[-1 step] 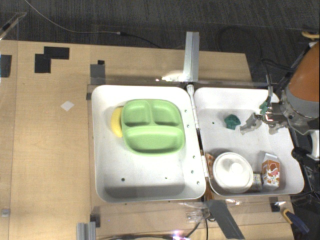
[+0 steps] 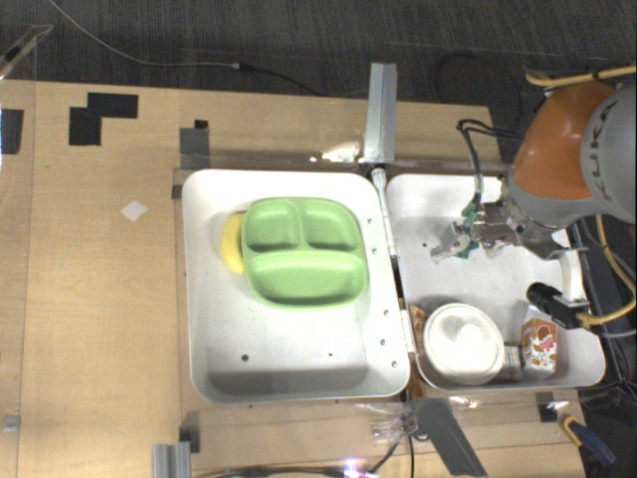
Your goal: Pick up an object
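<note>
Hovering over the right bin (image 2: 418, 192), claw (image 2: 468, 239) at its far side; can't tell its opening or any hold. Pickable: white bowl (image 2: 462, 342) near side, green tray (image 2: 303, 250) left bin (image 2: 279, 366).

I see a pale wooden bench (image 2: 100, 297) under me, with black tape patches (image 2: 100, 116) near its far left corner. A thin cable (image 2: 149, 58) trails over the dark carpet (image 2: 249, 18) beyond it. An upright metal post (image 2: 379, 113) stands at the far edge, between the bins.
</note>
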Motion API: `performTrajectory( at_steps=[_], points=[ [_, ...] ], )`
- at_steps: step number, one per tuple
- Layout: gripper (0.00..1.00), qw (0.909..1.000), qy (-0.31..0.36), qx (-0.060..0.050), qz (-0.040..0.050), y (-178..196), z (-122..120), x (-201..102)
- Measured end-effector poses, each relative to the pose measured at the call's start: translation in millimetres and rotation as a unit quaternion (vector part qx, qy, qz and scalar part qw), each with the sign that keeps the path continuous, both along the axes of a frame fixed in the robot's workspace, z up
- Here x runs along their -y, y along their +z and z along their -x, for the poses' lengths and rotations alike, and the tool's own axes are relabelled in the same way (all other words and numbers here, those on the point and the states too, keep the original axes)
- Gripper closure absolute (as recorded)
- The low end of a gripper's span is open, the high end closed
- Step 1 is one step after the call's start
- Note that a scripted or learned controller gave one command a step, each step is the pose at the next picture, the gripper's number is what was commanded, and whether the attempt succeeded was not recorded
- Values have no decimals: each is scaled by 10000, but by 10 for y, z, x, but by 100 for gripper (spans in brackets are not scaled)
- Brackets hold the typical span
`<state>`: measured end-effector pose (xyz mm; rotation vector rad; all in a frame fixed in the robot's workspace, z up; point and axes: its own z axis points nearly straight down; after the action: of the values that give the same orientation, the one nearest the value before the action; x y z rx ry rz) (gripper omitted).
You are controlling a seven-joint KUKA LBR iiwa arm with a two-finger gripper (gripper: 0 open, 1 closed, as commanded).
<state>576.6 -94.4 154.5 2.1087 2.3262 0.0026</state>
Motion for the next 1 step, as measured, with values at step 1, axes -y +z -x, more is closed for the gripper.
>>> performTrajectory(
  at_steps=[1],
  points=[
    [0,9999,-133,26,2,-672,-373,191]
  ],
)
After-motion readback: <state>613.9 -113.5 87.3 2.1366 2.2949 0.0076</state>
